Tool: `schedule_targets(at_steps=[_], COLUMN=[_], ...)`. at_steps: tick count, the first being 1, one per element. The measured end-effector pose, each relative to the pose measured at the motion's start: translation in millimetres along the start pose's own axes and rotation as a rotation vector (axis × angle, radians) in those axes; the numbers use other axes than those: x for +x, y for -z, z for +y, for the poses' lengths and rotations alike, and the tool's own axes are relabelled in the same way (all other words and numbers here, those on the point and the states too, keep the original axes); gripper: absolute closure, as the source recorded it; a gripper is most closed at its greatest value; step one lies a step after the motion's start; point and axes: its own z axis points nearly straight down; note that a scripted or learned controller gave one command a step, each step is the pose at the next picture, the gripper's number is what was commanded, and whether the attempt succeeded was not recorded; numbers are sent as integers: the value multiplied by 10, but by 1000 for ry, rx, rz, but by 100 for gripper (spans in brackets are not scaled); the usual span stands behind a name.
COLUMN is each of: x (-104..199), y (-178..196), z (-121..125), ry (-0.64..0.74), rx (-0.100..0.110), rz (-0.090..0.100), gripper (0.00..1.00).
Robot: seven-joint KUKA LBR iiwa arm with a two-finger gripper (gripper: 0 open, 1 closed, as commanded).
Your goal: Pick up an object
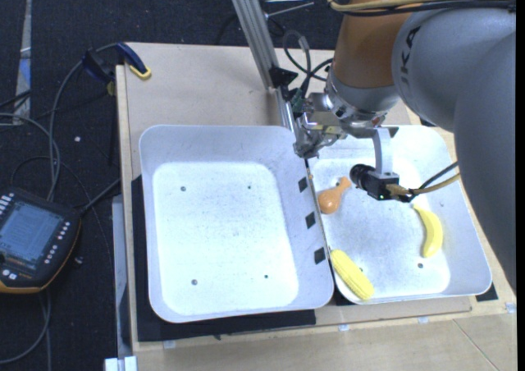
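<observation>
Three objects lie in the right bin (459, 279). A small orange pear-shaped piece (331, 196) rests near the bin's left wall. A yellow banana (430, 232) lies toward the right side, and a yellow corn cob (351, 274) lies at the front left corner. My gripper (314, 138) hangs over the back left corner of the right bin, close to the wall between the two bins. It sits above and behind the orange piece, apart from it. The arm's orange band (369, 25) and grey body cover the bin's back right part.
The left bin (152, 197) stands beside the right one, with black tabs (312, 220) along the shared wall. A slanted metal rail (250, 12) rises behind the bins. A black cable fitting (373, 180) hangs from the wrist. A pendant (29, 238) lies off the bench at left.
</observation>
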Motion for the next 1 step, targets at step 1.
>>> schedule_targets(at_steps=[1], x=[569], y=[-107], z=[0], ry=[-1], rx=[1], rz=[0], gripper=[100])
